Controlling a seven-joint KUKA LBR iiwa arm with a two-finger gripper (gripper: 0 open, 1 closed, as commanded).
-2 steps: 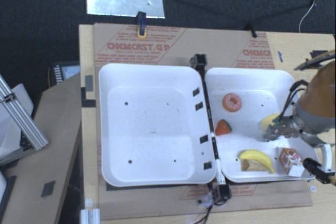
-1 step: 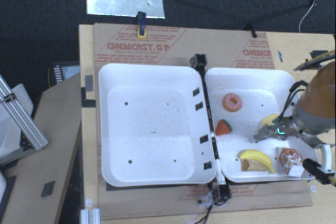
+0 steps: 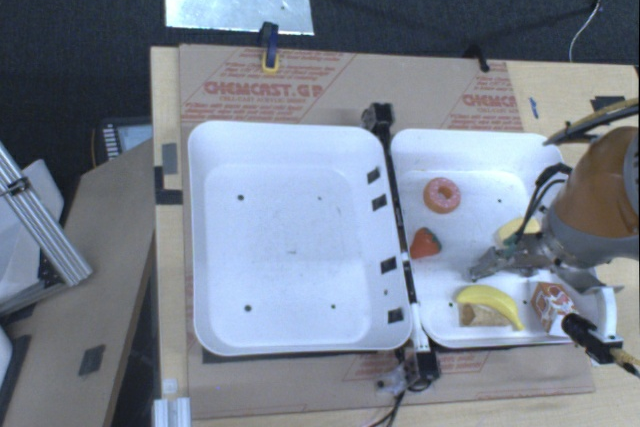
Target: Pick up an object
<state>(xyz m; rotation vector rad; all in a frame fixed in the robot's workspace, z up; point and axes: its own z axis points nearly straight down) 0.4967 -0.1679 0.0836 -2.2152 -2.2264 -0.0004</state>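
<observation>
The right bin (image 3: pixel 470 150) holds a pink donut (image 3: pixel 441 195), a red strawberry (image 3: pixel 426 243) and a yellow banana (image 3: pixel 490 299) lying over a brown piece (image 3: pixel 480 316). A red and white packet (image 3: pixel 551 305) lies in its near right corner. My gripper (image 3: pixel 492 263) hangs low over the bin's middle, just above the banana and right of the strawberry. A small yellow object (image 3: pixel 511 230) shows partly behind it. Nothing is visibly held.
The left bin (image 3: pixel 290 235) stands beside the right one, with a black divider strip (image 3: pixel 392 215) between them. The arm's orange band (image 3: pixel 600 190) and grey wrist cover the right bin's right side. Cardboard (image 3: pixel 300 85) lies under both bins.
</observation>
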